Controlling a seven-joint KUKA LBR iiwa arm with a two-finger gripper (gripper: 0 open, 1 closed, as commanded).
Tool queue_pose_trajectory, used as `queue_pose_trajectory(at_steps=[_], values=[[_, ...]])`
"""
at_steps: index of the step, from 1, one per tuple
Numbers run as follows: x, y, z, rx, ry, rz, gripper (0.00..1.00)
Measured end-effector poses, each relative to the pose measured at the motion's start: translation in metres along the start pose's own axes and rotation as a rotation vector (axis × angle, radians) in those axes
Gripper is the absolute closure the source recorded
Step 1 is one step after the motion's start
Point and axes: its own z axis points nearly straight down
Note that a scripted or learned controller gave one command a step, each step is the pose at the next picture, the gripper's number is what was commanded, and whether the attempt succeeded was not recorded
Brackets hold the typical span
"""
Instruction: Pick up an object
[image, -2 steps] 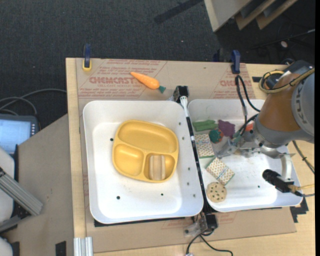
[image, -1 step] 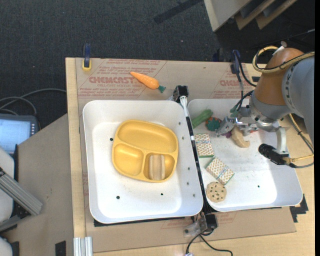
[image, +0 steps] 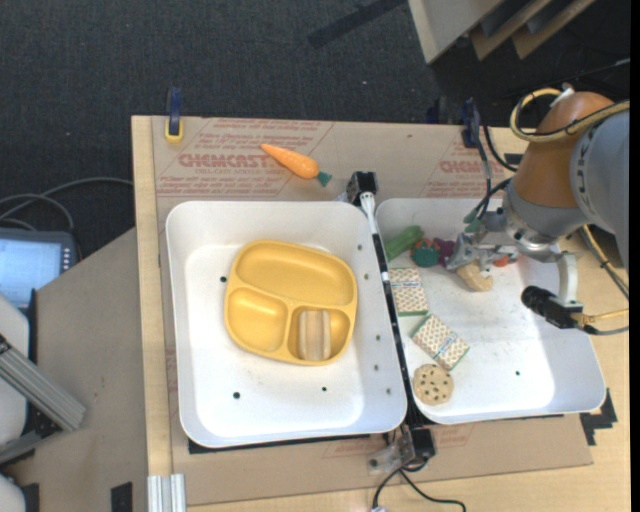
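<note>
Two bins — the left (image: 190, 300) bearing a yellow tray (image: 290, 300), the right (image: 560, 370) with the gripper (image: 478, 262) low over a tan piece (image: 478, 279) — claw state untellable.

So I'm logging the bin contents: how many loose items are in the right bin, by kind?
Patterned cracker squares: 2
Round cookie: 1
Green piece: 1
Tan lump by the claw: 1
Small dark bits, too small to identify: uncounted
Total: 5
</note>
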Motion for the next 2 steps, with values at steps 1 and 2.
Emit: queue_pose_trajectory(at_steps=[1,2], values=[[0.091,0.046,-0.096,-0.008,0.002,-0.007,1.00],[0.158,-0.024,-0.089,0.012,0.005,-0.003,1.00]])
